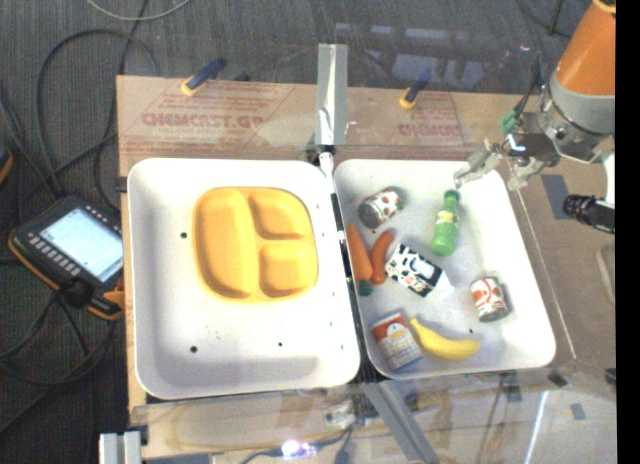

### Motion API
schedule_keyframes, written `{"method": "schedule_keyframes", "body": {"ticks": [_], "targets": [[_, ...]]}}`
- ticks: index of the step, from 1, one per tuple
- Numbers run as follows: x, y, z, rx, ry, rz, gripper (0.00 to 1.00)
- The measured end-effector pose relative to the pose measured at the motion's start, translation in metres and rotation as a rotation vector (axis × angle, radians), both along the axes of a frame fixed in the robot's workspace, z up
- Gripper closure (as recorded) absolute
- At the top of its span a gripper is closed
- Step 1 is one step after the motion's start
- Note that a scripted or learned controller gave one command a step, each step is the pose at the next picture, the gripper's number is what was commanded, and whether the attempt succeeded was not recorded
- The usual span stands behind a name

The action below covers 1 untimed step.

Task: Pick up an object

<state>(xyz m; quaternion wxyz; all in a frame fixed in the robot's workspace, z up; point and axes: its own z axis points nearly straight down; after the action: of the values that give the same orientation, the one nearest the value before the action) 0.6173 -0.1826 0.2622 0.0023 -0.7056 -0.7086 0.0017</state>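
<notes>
The grey arm with its orange band (592,47) entered from the right, its two-finger jaws (487,164) poised above the upper right rim of the right-hand shallow white bin (530,282); the jaws appeared spread and held nothing, though the slanted view left this uncertain. Inside that bin lay a green plastic bottle (446,224) just below the jaws, a silver tin can on its side (380,206), two orange carrots (368,256) against the left wall, a black-and-white cow-patterned carton (413,269), a red-and-white can (489,298), a yellow banana (442,341) and, touching it, a small red-labelled box (395,340). The left-hand white bin (160,282) bore a yellow compartmented plastic tray (257,242). Both bins rested on the tabletop (230,117)
</notes>
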Motion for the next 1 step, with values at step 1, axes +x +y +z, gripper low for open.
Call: {"method": "schedule_keyframes", "body": {"ticks": [1], "targets": [[0.0012,0.0007,0.0064,0.0,0.005,0.003,1.0]]}}
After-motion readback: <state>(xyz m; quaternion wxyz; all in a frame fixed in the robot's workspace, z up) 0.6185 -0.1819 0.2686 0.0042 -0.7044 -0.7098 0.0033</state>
